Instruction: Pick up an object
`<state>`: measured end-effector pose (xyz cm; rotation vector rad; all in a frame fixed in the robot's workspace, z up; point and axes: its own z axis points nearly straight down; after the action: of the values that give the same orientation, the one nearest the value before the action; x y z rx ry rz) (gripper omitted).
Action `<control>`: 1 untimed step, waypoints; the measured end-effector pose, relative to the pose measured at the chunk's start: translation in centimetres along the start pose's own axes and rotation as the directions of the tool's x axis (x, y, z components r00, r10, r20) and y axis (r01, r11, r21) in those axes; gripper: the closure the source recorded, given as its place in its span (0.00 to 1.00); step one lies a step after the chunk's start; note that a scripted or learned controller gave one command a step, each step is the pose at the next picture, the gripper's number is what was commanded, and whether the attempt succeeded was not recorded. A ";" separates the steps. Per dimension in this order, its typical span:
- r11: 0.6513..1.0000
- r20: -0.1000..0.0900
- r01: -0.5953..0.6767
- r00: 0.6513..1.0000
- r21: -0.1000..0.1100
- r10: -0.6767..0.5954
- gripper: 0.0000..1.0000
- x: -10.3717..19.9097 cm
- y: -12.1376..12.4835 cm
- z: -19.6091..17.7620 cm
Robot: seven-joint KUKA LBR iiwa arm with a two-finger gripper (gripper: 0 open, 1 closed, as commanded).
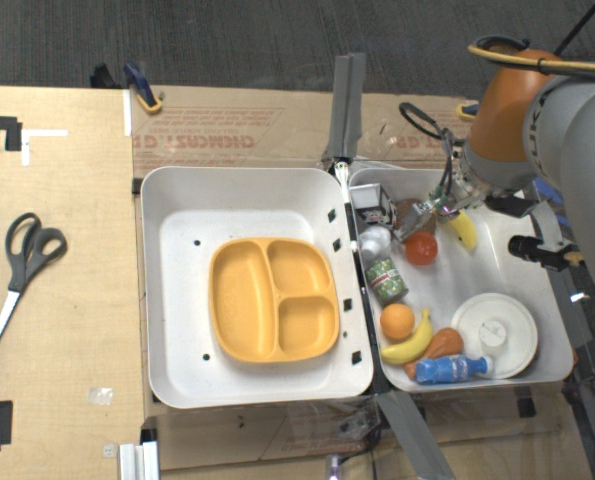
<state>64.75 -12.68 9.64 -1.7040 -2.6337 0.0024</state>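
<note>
We see the grey arm angled down, its end effector just above the round red tomato; finger spacing unclear.

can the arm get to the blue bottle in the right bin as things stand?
Probably yes. The blue bottle lies near the right bin's front edge with nothing on top; the carrot and white plate crowd it from behind.

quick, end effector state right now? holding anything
end effector: low in the right bin, near the tomato and a small yellow item; open or closed cannot be told, nothing visibly held.
</note>
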 end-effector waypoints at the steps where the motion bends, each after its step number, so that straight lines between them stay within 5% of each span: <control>1: 1.000 0.013 0.005 1.000 -0.009 -0.005 1.00 -0.2 0.2 -1.1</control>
<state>65.04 -12.74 10.75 -1.7063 -2.6505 0.0015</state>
